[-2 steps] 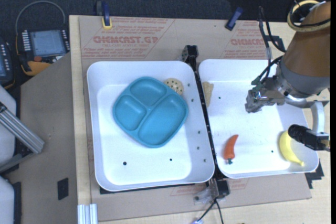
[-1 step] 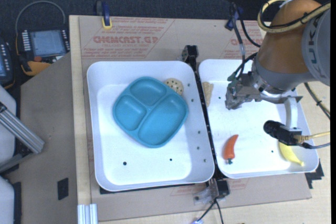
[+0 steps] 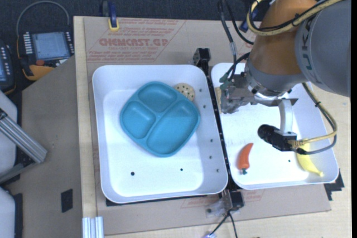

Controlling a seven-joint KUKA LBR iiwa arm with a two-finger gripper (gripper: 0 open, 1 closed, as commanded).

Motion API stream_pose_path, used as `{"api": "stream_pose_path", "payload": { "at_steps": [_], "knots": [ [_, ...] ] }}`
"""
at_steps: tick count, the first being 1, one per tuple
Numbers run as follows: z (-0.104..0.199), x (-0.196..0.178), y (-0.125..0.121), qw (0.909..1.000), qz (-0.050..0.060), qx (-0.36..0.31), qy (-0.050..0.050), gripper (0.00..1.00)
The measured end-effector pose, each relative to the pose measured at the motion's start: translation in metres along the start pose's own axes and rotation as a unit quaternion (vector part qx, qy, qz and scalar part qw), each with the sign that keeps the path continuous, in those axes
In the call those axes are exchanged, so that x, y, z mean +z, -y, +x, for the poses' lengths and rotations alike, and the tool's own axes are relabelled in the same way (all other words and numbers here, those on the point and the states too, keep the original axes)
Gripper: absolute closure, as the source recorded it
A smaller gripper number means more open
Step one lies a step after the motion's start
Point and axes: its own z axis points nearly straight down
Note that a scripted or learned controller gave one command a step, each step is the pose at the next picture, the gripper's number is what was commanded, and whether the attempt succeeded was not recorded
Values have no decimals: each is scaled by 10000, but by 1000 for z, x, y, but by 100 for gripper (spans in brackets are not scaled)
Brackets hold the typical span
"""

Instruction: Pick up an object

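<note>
2 white bins sit side by side on a brown board (image 3: 134, 36) with red print. The left bin (image 3: 156, 178) holds a blue plate (image 3: 160, 118) with 3 compartments, lying flat around the middle of the bin. A round tan biscuit (image 3: 184, 90) lies at the plate's far right edge; whether it touches the rim or is tucked partly under it cannot be told.

The grey arm (image 3: 329, 47) reaches in from the right, with its orange band (image 3: 281, 14) above the far part of the right bin (image 3: 268, 173). The gripper (image 3: 230, 98) hangs low over the left side of that bin, just beside the wall next to the left bin. It is seen from above and partly covered by the wrist, so whether it is open, closed or clamped on anything cannot be told.

The things to pick in the right bin are a red pepper (image 3: 245, 156) and a yellow banana (image 3: 308, 164). The pepper lies on the bin floor in the near left part, its stem end toward the far side, on the near side of the gripper and apart from it. The banana lies in the near right corner, close to the wall, well apart from both the pepper and the gripper.

A small black clamp (image 3: 202, 57) sits at the far end of the gap between the 2 bins; a blue and yellow clamp (image 3: 113, 17) grips the board's far edge on the left.
</note>
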Motion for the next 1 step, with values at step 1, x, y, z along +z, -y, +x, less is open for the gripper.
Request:
{"api": "stream_pose_path", "payload": {
  "at_steps": [1],
  "knots": [
    [51,-8,-14,10000,-4,-1,-3,100]
  ]
}}
